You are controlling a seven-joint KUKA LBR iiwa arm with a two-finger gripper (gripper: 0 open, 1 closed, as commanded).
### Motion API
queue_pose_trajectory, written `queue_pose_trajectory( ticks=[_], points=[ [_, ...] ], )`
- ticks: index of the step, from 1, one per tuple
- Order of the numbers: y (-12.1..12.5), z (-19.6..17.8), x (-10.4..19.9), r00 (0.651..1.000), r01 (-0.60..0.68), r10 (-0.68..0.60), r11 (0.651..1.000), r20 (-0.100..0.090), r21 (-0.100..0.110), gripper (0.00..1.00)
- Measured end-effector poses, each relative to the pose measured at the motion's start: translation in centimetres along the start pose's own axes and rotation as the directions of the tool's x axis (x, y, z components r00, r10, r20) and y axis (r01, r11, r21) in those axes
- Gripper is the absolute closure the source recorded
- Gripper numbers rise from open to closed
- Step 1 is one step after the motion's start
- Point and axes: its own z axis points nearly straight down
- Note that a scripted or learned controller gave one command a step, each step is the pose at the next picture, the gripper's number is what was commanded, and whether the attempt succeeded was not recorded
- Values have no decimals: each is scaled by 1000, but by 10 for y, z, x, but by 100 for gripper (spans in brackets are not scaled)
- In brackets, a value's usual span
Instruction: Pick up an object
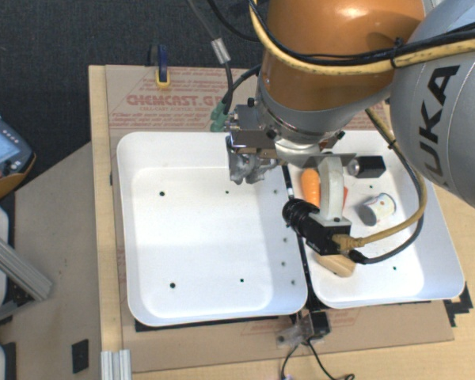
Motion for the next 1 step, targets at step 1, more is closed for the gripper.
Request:
queue_pose_trajectory(
  ticks=[1],
  points=[
    [0,-10,1,1000,1,-1,1000,0,-1,100]
  ],
)
